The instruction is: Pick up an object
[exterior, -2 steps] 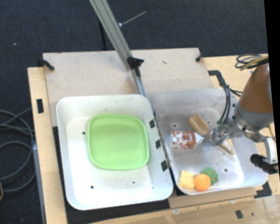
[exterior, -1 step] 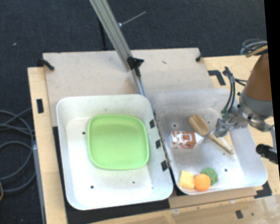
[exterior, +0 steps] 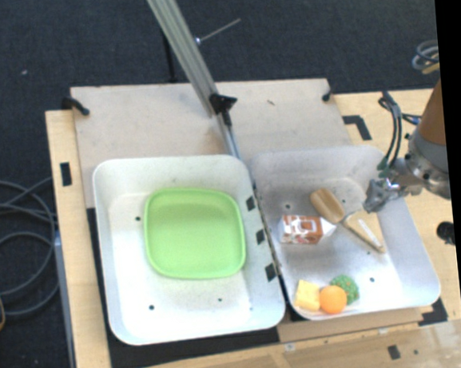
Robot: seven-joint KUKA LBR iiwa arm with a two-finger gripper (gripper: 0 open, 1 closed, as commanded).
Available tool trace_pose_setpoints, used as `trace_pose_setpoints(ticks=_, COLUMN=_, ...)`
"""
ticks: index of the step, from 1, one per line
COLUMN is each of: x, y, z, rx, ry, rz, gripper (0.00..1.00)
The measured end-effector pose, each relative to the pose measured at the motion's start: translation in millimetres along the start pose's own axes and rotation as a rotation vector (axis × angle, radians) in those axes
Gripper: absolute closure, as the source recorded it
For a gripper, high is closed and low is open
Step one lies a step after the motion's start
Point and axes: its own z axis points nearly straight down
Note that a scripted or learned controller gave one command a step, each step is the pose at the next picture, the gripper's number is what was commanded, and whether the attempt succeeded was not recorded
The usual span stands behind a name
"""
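Two white bins are seen side by side on the table (exterior: 161, 121). In the left bin (exterior: 129, 308) a green plate (exterior: 194, 233) is laid flat in the middle. The small things are all kept in the right bin (exterior: 406, 268), so that bin is where a pick can be made. A wooden piece (exterior: 327, 204) and a pale wedge (exterior: 365, 232) are seen near the middle, just beside each other. A small red and white packet (exterior: 302, 229) is laid to their left. Near the front edge, a yellow block (exterior: 308, 297), an orange ball (exterior: 333, 299) and a green lump (exterior: 348, 287) are bunched close together. The gripper (exterior: 378, 193) is held low over the right bin, just beside the pale wedge and the wooden piece, likely so one of them can be reached. Nothing is seen between the jaws. It cannot be told if the jaws are spread or pressed together. The pick looks not yet done.
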Motion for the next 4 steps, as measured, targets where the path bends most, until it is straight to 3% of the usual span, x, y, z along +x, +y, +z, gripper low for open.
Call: trace_pose_setpoints(ticks=4, x=210.1, y=-31.2, z=-12.6, rx=0.004, ry=0.002, rz=-0.003, gripper=1.0)
